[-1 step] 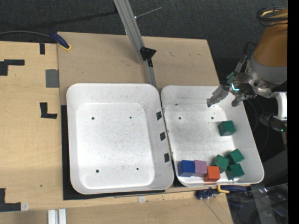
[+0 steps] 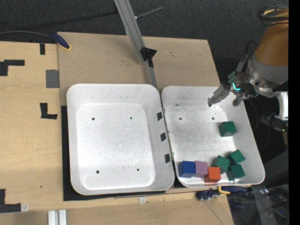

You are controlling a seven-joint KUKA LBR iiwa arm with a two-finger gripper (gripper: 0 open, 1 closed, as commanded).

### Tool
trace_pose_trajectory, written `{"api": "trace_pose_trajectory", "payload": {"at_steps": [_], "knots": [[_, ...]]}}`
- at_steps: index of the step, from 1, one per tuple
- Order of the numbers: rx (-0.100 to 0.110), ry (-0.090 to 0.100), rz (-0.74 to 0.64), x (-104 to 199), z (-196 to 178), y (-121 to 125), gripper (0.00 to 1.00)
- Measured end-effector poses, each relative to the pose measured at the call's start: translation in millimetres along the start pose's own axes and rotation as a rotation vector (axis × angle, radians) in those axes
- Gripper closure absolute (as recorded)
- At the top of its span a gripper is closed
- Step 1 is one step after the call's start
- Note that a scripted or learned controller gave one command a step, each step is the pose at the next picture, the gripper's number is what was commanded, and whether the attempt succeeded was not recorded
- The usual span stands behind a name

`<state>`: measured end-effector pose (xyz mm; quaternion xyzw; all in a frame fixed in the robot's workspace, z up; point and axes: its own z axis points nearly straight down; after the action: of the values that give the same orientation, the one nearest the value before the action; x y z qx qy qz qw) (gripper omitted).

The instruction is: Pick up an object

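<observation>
The right bin holds several small cubes. One green cube lies alone near its right wall. Along the near edge sit a blue cube, a purple cube and an orange cube, with three more green cubes clustered at the near right corner. My gripper hangs over the bin's far right corner, above and beyond the lone green cube. It is open, with nothing between its fingers.
The left bin lies beside the right one, with small black clips along the shared edge. A slanted metal rail runs down to the bins' far junction. A blue clamp and black tape marks lie on the bench at left.
</observation>
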<state>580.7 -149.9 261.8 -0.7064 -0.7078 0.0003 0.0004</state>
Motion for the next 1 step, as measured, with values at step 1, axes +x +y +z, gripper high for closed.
{"api": "trace_pose_trajectory", "payload": {"at_steps": [1], "knots": [[0.005, 0.0, 0.001, 6.3, 45.4, -3.0, 0.0]]}}
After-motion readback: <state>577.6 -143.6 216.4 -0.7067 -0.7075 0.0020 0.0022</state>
